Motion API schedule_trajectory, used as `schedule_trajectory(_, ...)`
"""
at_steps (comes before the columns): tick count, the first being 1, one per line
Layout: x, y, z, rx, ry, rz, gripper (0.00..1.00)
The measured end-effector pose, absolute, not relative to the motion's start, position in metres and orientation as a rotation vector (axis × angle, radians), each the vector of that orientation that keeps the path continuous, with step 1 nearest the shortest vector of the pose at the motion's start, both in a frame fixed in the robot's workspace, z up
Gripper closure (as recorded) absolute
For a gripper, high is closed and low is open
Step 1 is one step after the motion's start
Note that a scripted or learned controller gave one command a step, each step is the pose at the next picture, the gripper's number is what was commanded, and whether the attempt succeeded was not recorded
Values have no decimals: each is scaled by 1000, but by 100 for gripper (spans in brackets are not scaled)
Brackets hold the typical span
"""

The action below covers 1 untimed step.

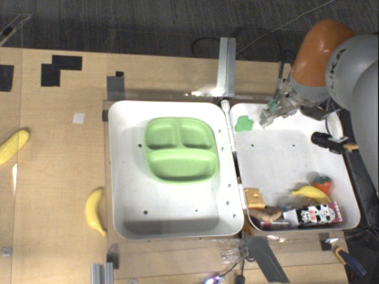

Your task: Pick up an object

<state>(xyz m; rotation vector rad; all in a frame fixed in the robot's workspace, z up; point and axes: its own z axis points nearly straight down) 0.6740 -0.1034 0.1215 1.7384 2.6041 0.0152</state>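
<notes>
The gripper (267,118) hangs over the far left corner of the right bin (296,152), its jaws pointing down and toward the view's left, and the thing that lies closest to it is a small green piece (243,123) resting on the bin floor hard by the wall that divides the two bins. That piece sits just to the view's left of the jaw tips, near but apart from them, so the coming move looks to turn on a short shift leftward and down rather than any long reach. The piece is compact and lumpy, with no clear long axis to line the jaws against. Whether the jaws stand wide or narrow cannot be told, since the tips are small and blurred here, and nothing is seen between them. The other candidates lie well apart from the gripper, crowded along the near edge of the same bin: a banana (310,192), a red fruit (323,183) just behind it, a printed box (312,215) and a tan block (254,199). The left bin (127,164) holds a green tray (180,148), farther off across the divider
</notes>
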Motion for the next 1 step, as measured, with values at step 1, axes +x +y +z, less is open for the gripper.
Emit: schedule_trajectory(1, 625, -106, 90, 1759, 2590, 11, 100)
